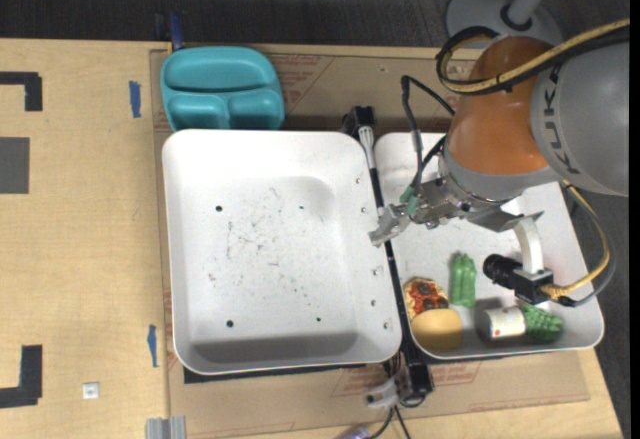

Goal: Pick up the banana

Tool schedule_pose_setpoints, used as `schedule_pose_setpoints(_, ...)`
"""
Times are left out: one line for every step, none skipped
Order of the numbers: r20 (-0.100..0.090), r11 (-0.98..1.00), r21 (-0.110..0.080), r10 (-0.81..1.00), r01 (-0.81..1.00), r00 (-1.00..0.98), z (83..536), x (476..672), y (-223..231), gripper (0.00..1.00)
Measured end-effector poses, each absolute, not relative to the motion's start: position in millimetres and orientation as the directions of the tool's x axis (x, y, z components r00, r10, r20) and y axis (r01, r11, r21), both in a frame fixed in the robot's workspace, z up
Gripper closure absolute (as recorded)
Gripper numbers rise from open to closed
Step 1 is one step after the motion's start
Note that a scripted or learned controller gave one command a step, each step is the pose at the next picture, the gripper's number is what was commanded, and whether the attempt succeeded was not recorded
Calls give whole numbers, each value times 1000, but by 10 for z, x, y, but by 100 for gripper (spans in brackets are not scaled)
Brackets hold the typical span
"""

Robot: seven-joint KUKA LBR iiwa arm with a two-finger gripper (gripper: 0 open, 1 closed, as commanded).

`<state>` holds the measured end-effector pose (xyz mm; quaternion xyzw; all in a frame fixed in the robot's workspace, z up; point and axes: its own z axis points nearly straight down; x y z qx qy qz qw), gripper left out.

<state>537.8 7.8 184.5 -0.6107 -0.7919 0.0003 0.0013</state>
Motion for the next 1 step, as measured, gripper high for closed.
schedule_pose_setpoints(1, 55, -4, 999, 998, -55, 1844, 4965, 806, 0)
